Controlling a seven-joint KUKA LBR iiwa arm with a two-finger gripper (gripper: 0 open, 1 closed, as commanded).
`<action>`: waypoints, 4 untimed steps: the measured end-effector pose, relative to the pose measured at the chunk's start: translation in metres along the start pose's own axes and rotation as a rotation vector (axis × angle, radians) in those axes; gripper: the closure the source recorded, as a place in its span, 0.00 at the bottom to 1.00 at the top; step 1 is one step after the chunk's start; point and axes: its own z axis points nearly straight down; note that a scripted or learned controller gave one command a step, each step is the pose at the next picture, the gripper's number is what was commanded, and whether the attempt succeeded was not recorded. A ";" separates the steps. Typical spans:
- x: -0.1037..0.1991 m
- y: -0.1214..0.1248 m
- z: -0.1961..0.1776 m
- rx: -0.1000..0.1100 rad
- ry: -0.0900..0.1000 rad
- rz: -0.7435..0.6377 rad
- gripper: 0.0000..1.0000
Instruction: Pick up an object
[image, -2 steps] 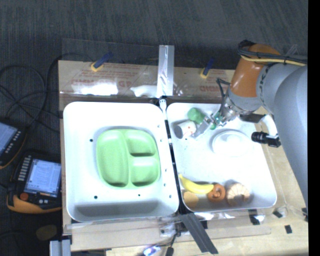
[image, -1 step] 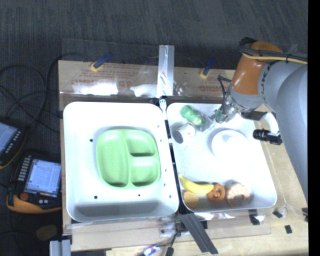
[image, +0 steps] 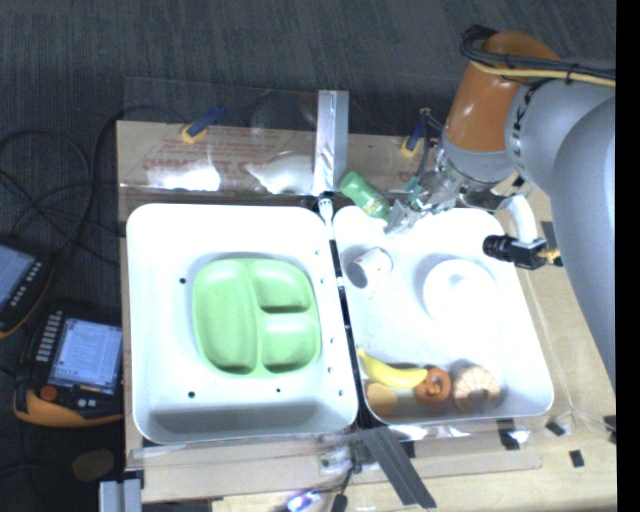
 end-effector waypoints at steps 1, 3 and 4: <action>0.045 -0.027 -0.055 0.004 -0.002 0.684 1.00; 0.014 -0.015 -0.042 0.003 -0.001 0.489 1.00; -0.038 -0.043 -0.092 0.002 -0.002 0.300 1.00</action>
